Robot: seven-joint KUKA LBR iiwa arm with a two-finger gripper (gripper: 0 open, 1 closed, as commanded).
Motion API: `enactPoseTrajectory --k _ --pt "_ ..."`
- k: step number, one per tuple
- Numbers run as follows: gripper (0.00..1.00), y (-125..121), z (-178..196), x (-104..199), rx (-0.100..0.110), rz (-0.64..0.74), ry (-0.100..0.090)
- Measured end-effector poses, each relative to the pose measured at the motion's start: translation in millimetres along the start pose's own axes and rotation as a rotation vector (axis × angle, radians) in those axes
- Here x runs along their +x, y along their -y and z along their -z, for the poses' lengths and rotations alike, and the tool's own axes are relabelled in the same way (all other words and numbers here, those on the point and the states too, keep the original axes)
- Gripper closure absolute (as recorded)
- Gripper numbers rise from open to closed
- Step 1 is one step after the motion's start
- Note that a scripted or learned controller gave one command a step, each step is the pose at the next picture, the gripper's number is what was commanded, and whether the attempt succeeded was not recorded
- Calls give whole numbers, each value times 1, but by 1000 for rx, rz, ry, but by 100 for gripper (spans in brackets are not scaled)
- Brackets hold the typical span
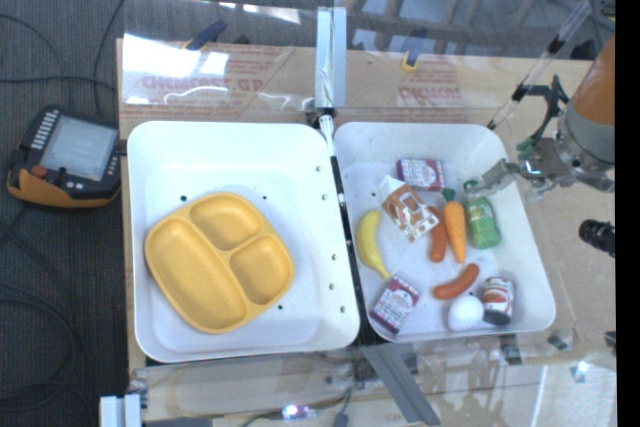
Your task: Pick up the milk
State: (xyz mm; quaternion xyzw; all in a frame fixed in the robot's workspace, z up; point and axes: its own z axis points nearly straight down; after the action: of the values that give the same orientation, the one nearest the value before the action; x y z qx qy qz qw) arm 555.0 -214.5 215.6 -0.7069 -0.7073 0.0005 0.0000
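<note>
Camera view has the arm at the right edge of the counter, its tool reaching over the rim of the right bin. I cannot tell from this slant whether the tool is parted or closed, and nothing shows in it.

The milk is, by my reading, the orange-and-white carton lying tilted near the middle of the right bin, just beside the banana and close to the carrot. The step in hand looks like the approach: the tool is well apart from the carton, toward the bin's right rim. The next move would call for travelling left over the green bottle and descending on the carton without nudging its neighbours (they crowd it).

Counted in the right bin: one banana, one carrot, one smaller orange piece beside it, one sausage-like piece, one green bottle, two dark red packets, one can, one white egg-like thing, one milk carton. The left bin bears one yellow divided plate. A teach pendant lies left of the counter.
</note>
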Motion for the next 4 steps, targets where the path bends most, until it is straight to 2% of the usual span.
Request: enactPoseTrajectory --k 1,2,3,4 --pt "0 -48 -59 77 1 70 0" --pt "0 -23 -125 116 -19 -207 5" --pt "100 -23 -117 114 -19 -210 6" --pt "100 -24 -124 94 -12 -40 -1"
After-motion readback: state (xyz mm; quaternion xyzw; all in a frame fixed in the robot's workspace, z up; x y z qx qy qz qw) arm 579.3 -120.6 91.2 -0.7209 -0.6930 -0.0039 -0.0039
